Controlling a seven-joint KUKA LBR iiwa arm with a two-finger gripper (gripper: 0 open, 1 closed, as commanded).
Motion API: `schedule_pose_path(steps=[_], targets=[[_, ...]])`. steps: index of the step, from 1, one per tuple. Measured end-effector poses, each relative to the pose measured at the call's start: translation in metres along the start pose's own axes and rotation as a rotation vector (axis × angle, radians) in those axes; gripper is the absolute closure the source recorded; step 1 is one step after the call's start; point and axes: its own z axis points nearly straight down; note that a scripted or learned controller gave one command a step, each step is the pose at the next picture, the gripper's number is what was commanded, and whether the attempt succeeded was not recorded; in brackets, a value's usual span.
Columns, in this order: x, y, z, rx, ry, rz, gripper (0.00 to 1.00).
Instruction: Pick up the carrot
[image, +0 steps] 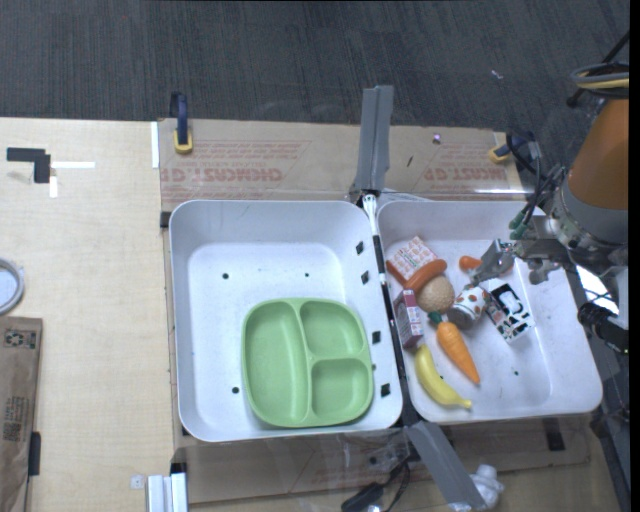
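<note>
Camera view: right bin (560, 395) holds the carrot (457, 352), lying tilted beside a banana (437, 379), with a potato (436, 294) just above. Gripper (497, 260) over the bin's upper right, apart from the carrot; finger state cannot be told. Left bin (200, 300) holds a green divided tray (306, 362).

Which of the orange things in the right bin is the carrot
The carrot is the long tapered orange piece beside the banana, pointing toward the bin's front. The small orange piece near the gripper is rounder.
</note>
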Motion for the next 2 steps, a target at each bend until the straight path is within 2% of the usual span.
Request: schedule_pose_path(steps=[1,2], targets=[[0.018,-0.019,0.148,0.000,0.001,0.026,0.00],[0.035,0.006,0.047,-0.001,-0.001,0.055,0.00]])
